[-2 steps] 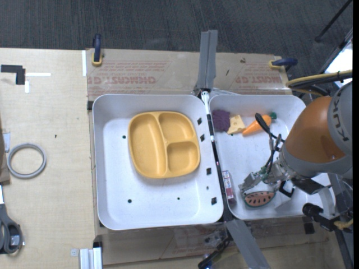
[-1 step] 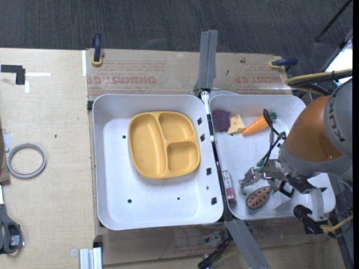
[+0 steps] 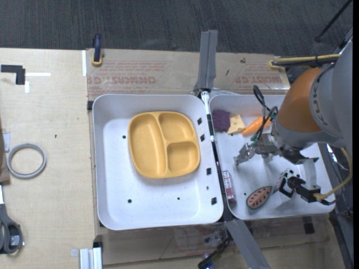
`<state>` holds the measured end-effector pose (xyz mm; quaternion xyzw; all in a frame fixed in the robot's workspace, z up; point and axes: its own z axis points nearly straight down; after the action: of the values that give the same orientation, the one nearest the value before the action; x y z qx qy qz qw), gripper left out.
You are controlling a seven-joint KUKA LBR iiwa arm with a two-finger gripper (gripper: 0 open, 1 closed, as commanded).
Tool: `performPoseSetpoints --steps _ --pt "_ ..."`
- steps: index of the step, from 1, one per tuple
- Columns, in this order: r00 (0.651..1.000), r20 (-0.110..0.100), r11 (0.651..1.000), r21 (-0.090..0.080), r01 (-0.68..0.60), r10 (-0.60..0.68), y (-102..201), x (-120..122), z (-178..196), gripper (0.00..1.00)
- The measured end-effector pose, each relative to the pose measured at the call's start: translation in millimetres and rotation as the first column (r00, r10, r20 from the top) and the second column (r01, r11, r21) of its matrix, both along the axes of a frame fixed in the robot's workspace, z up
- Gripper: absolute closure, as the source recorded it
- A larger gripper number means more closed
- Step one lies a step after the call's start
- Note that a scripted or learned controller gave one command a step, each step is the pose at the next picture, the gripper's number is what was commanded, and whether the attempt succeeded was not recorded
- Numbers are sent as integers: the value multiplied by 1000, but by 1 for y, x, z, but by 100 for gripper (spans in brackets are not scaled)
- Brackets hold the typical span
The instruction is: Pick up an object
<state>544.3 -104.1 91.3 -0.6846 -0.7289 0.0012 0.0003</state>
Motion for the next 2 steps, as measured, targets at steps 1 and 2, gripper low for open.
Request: performPoseSetpoints --steps 1,2 --pt "1000 -3 1000 -2 -3 3 0 0 8 100" --pt "1000 -3 1000 -2 -3 3 0 0 8 0"
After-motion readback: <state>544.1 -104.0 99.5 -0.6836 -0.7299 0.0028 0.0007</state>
